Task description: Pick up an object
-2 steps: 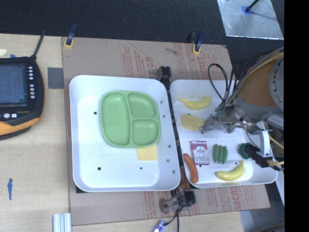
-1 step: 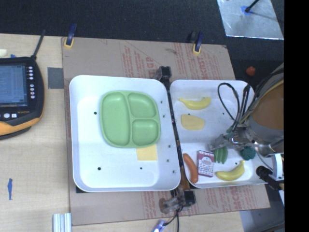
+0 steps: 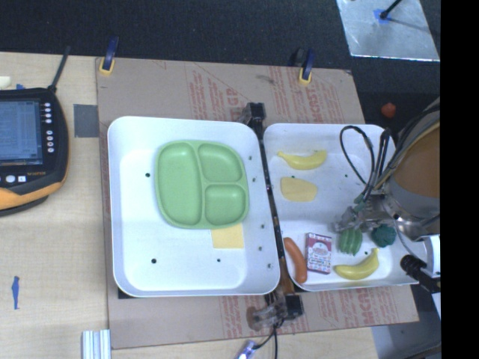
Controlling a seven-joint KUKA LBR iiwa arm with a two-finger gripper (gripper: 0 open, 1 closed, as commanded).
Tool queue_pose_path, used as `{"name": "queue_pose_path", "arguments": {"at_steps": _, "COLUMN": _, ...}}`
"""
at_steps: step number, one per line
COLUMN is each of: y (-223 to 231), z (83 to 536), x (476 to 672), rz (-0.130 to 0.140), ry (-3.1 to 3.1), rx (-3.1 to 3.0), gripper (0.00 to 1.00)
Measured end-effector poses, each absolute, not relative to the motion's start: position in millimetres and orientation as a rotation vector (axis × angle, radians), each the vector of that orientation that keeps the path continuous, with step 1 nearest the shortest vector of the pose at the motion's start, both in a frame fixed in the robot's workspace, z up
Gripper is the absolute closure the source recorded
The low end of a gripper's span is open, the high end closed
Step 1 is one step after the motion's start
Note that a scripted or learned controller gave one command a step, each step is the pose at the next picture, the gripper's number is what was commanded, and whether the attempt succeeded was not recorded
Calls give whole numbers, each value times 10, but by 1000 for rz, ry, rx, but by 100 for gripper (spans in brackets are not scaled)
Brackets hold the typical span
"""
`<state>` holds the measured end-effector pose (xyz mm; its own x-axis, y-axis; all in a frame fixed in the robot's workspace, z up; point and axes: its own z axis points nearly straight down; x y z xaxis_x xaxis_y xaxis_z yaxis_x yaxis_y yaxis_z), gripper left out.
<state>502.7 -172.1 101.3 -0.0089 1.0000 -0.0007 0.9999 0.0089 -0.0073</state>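
Two shallow white plastic bins are sitting side by side on a brown cardboard sheet (image 3: 187, 88) that is lying over the wooden bench. The left bin (image 3: 127, 200) is holding a pale green plastic plate with three compartments (image 3: 200, 183), and a flat yellow square slice (image 3: 227, 237) is lying just below the plate, touching its lower edge. The right bin (image 3: 329, 137) is holding several toy foods: a pale yellow banana-shaped piece (image 3: 302, 158) is lying near the top, a flat yellow rounded slice (image 3: 299, 190) is resting just beneath it, an orange-red sausage (image 3: 295, 259) is lying at a slant along the lower left wall, a small red and white carton (image 3: 319, 253) is sitting just beside the sausage, and a brighter yellow banana (image 3: 357, 266) is curving along the bottom edge. The grey arm with the orange band is reaching in from the right, trailing black cables (image 3: 359, 155) that are looping over the bin, and its two-finger gripper (image 3: 358, 219) is hanging low over the right part of that bin. Directly under the gripper a ridged green object (image 3: 349, 241) is standing, and a dark teal rounded object (image 3: 384, 235) is sitting just to its right. Whether the gripper is released or clenched cannot be made out. A black and orange handheld control pendant (image 3: 26, 148) is lying on the bench well to the left of the bins.
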Motion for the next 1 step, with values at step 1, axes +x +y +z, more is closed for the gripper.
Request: {"name": "queue_pose_path", "arguments": {"at_steps": 1, "y": -1138, "z": 1995, "x": 5010, "rz": 1, "ry": -2225, "rx": -2215, "gripper": 100}}
